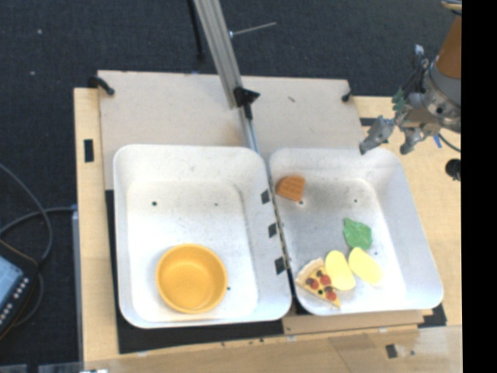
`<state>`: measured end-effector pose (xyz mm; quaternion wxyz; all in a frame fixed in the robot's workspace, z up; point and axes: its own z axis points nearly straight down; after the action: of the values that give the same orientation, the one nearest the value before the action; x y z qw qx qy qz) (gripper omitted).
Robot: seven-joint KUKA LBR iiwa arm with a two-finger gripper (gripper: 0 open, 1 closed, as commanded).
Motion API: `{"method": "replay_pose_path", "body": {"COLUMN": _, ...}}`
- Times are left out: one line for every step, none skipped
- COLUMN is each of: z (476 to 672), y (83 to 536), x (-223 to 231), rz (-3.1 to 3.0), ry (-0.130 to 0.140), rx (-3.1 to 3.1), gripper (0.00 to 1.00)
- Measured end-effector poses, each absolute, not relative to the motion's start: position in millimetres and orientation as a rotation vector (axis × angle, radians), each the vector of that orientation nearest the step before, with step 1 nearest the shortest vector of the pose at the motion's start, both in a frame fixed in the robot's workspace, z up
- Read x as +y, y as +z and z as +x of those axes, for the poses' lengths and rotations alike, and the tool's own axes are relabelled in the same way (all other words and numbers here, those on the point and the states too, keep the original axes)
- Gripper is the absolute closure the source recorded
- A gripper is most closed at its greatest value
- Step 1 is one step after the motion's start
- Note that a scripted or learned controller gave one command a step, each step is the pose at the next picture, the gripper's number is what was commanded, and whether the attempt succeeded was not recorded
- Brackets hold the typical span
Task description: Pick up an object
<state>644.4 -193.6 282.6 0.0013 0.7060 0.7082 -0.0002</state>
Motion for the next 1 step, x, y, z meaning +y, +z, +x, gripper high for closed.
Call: {"method": "replay_pose_path", "body": {"z": 644.3, "y": 282.6, "x": -194.1, "rz": 2.215, "ry": -0.002, "rx": 2.223, "gripper": 0.00}}
